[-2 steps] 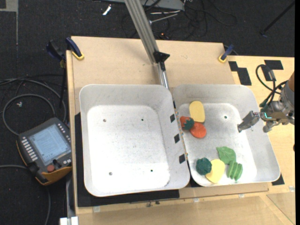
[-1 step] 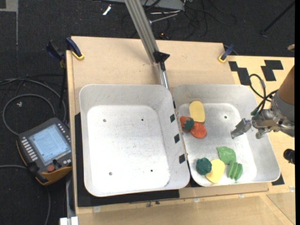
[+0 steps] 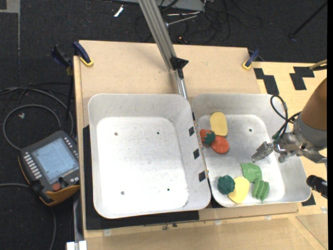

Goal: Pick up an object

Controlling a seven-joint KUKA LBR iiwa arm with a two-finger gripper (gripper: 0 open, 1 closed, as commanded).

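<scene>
1. A wooden bench (image 3: 135, 66) seen from above holds two shallow white bins side by side: the left bin (image 3: 99, 113) and the right bin (image 3: 260, 103).
2. The right bin holds small toy foods: a yellow piece (image 3: 219, 123) near the top, a red piece with a green cap (image 3: 208, 137) touching a red-orange piece (image 3: 221, 146), and lower down a dark green piece (image 3: 226, 184), a pale yellow piece (image 3: 240, 189) and two light green pieces (image 3: 252, 172) (image 3: 260, 189) clustered together.
3. The gripper (image 3: 261, 152) hovers over the right bin, just above the upper light green piece, holding nothing; how far it is open cannot be told.
4. The toys look light, rigid and smooth, probably plastic, so likely slippery.
5. The yellow piece near the top stands clear of its neighbours; gripping across its narrow sides seems easiest.
</scene>
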